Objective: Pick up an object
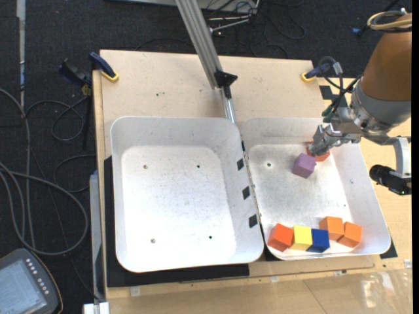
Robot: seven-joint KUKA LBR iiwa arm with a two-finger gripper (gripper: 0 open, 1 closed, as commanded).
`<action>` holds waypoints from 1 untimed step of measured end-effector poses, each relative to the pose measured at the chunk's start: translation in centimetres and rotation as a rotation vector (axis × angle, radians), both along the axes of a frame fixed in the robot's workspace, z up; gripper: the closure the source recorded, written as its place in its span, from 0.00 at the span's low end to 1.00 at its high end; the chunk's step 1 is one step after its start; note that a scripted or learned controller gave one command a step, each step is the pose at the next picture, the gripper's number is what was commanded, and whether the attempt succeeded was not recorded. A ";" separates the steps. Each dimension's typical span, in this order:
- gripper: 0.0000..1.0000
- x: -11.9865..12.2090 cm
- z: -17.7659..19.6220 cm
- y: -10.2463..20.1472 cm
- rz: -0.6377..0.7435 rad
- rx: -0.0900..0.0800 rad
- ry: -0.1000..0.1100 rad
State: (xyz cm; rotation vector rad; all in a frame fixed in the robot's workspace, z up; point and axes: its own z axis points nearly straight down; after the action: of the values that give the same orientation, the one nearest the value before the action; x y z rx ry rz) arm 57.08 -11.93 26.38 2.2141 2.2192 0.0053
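A purple block (304,165) lies in the upper part of the right bin (363,195). My gripper (321,148) is low over the bin just up and right of that block, and a bit of red-orange object (322,155) shows beneath its tip. Along the bin's front edge sits a row of blocks: an orange one (281,236), a yellow one (302,237), a blue one (320,240) and two more orange ones (343,230).
The left bin (131,175) sits beside the right one, with black clips on the shared wall. A metal pole (203,41) slants across the bench from the top. Clamps (103,67) hold the board's far corners.
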 end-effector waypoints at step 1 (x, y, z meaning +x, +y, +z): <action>1.00 1.3 -1.6 5.2 0.005 0.003 0.008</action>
State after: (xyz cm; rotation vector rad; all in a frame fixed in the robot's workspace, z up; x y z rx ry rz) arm 58.42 -6.74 24.75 2.2138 2.2304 0.0004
